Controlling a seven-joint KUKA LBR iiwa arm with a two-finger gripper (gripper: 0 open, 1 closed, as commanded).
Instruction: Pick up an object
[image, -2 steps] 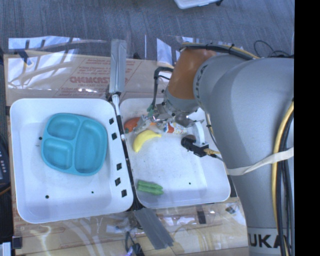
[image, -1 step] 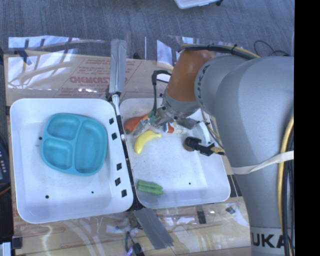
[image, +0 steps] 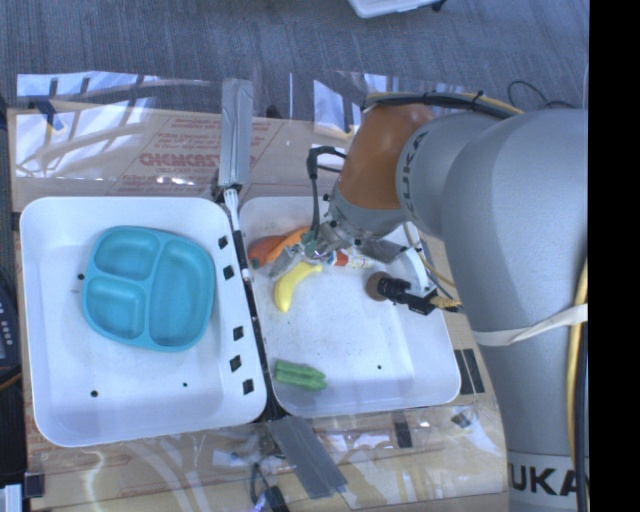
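My gripper (image: 312, 250) reaches down into the far part of the right bin (image: 420, 370), right above a yellow banana (image: 290, 284) and an orange carrot (image: 276, 245). The banana's upper end lies at the fingertips, and the carrot runs behind them. A green vegetable (image: 300, 375) lies near the bin's front edge, well apart from the gripper. The wrist and the orange band (image: 380, 160) cover the bin's far right corner.
The left bin (image: 60, 390) holds a blue divided plate (image: 150, 287). A black divider with clips (image: 243, 300) separates the two bins. A small dark round part on a cable (image: 390, 288) hangs over the right bin beside the gripper.
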